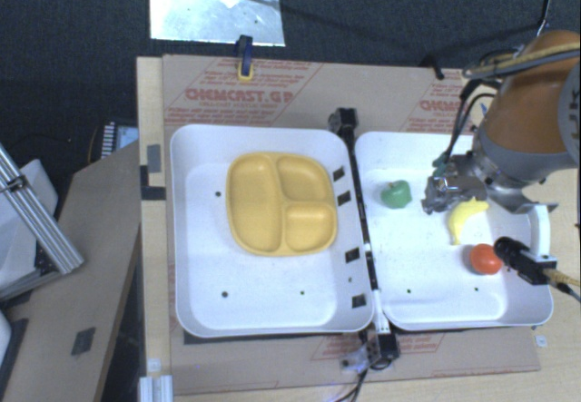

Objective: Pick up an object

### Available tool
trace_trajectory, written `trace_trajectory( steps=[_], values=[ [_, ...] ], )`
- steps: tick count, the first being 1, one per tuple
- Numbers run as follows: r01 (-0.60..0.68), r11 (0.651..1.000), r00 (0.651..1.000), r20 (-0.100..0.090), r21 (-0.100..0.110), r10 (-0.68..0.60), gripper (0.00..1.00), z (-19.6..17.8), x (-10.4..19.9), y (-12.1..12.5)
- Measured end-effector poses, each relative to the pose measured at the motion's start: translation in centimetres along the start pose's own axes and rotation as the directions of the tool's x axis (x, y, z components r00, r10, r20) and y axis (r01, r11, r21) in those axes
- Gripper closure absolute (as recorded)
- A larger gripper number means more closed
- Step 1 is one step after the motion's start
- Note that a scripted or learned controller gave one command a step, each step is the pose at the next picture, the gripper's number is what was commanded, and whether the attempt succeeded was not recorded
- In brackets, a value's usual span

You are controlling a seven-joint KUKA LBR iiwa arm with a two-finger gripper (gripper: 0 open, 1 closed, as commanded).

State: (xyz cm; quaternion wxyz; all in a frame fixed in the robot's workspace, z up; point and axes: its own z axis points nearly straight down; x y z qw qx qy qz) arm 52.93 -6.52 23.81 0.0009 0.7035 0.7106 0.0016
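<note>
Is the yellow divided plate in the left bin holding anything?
Empty. The yellow plate lies flat in the left bin, and all three of its compartments show only bare yellow surface.

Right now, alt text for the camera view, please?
The grey-and-orange arm reaches in from the right, its tool low over the right bin between a green apple and a yellow banana. An orange-red tomato lies nearer the bin's front right. The left bin holds a yellow divided plate.
</note>
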Motion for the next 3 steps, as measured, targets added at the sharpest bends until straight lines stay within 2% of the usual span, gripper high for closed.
trace_trajectory(
  steps=[1,2,3],
  values=[
    [0.000,1.000,1.000,-0.001,0.002,0.000,1.00,0.9,4.9,-0.1],
    [0.001,1.000,1.000,-0.001,0.001,-0.001,1.00,1.3,10.3,1.5],
    [0.000,1.000,1.000,-0.001,0.002,0.000,1.00,0.8,14.7,2.0]
  ],
)
